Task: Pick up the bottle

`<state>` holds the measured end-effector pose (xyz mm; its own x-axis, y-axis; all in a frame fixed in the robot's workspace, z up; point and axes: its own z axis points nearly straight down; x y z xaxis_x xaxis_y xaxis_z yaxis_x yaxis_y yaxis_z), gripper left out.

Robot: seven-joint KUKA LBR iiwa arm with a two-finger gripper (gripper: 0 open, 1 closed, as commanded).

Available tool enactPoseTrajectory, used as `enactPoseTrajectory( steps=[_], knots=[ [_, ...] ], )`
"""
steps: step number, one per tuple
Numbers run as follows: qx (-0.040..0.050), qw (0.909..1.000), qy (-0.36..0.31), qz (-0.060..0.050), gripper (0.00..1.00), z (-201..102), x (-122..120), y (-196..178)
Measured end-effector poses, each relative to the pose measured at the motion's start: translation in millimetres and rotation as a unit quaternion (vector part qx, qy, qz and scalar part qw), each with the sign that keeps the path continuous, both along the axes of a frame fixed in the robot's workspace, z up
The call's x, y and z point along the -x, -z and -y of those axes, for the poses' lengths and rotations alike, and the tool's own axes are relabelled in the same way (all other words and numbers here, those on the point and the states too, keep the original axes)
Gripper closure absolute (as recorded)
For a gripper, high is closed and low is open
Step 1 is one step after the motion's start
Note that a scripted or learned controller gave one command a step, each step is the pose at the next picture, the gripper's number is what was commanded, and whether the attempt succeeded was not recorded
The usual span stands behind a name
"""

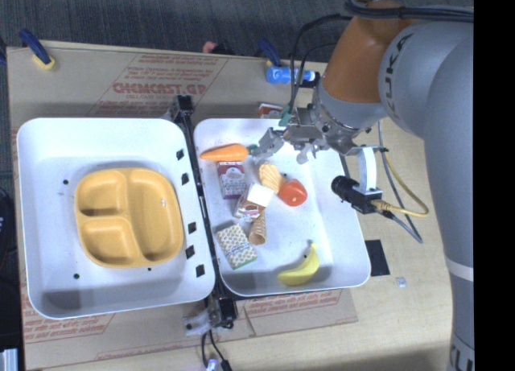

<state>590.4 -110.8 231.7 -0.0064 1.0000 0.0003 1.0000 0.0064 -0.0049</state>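
Camera view: hand (299,142) hovers over the right bin's (348,258) upper edge, finger state indeterminable; bottle (231,179) (red-labelled, lying flat) rests below the carrot (224,152); recommended: shift left, align jaws across its width before descending

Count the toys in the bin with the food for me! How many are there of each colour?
Orange: 1, the carrot
Red: 2, the tomato and the small carton
Yellow: 1, the banana
Tan: 2, the ice cream cones
White: 1, the block
Patterned: 1, the checked packet
Total: 8
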Motion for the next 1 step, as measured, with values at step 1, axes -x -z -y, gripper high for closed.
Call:
enactPoseTrajectory(
  steps=[1],
  knots=[
    [-0.0001,1.0000,-0.002,-0.001,1.00,-0.5,-0.3,-10.1]
  ],
)
